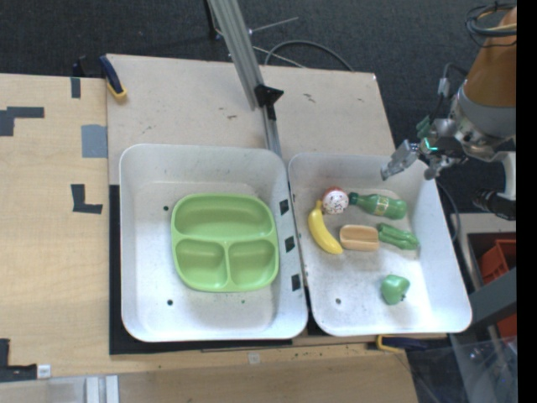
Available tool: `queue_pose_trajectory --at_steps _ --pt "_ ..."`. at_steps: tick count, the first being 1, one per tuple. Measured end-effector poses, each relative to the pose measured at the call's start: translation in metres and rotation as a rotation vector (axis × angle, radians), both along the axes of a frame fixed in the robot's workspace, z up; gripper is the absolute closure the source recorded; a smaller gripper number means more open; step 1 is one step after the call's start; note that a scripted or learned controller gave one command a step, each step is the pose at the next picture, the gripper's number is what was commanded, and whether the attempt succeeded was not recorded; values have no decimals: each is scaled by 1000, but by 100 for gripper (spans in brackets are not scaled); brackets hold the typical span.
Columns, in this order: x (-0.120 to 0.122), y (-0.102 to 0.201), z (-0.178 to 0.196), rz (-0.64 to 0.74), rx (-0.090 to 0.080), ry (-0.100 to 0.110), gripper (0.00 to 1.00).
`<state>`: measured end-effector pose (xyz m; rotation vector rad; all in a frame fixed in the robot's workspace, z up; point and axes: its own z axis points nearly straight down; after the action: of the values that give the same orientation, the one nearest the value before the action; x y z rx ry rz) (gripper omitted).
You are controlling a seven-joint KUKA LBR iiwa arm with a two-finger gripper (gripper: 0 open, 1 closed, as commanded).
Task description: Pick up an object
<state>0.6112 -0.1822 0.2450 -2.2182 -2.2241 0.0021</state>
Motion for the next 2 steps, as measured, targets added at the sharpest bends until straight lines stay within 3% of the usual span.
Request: queue_pose_trajectory --at_steps 2 --pt "-13 -3 -112 -2 1 7 0"
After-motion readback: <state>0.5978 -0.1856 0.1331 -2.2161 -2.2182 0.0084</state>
